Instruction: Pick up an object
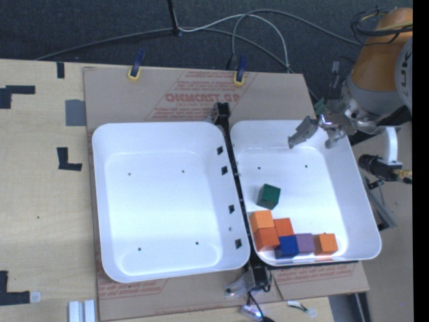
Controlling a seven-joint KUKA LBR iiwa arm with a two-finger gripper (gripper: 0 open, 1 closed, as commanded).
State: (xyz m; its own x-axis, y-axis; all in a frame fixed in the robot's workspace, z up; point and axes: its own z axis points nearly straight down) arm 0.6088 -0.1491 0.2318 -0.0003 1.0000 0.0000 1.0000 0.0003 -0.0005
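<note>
Nearest the camera, a cluster of small blocks lay in the near corner of the right bin (348, 180): an orange cube (261, 219) at the left, a second orange block (266, 237) touching its near side, a red block (283, 227) beside them, a blue cube (288, 246) in front of the red one, a purple block (305, 243) to the blue cube's right, and another orange cube (326, 243) at the end of the row against the bin's front wall. Most of these touched their neighbours. A dark green cube (269, 196) sat alone, a little farther back, near the middle of that bin and apart from the cluster.

The left bin (107, 180) stood just beside the right one, their rims meeting along a dark seam with black clips. Both bins rested on a brown cardboard sheet (194, 96) on the counter (33, 180), held at its far edge by two yellow-and-blue clamps (136, 69).

The gripper (315, 131) hung over the far edge of the right bin, well apart from the green cube and the cluster. Its two fingers were spread apart, with nothing between them. The grey arm with its orange band (382, 52) reached in from the right.
</note>
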